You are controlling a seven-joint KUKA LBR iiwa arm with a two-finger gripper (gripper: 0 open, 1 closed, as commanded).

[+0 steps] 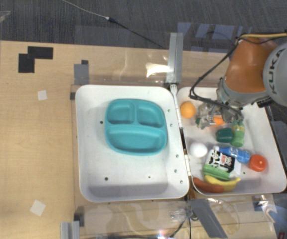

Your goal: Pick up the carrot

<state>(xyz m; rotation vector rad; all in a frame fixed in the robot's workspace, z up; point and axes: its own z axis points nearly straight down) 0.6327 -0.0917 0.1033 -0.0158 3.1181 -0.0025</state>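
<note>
In the right bin (277, 180), the gripper (214, 117), its opening unreadable, hovered over a small orange plastic carrot (218, 119), likely light and slick, best gripped mid-body.

Matt teal plastic tray (135, 127), glossy white bins (128, 185), pale wood bench (29, 153).

You see a wooden bench (29, 148) carrying two white bins side by side: the left bin (91, 148), the right bin (275, 168).

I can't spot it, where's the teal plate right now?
The teal plate lies in the left bin, near its middle.
</note>
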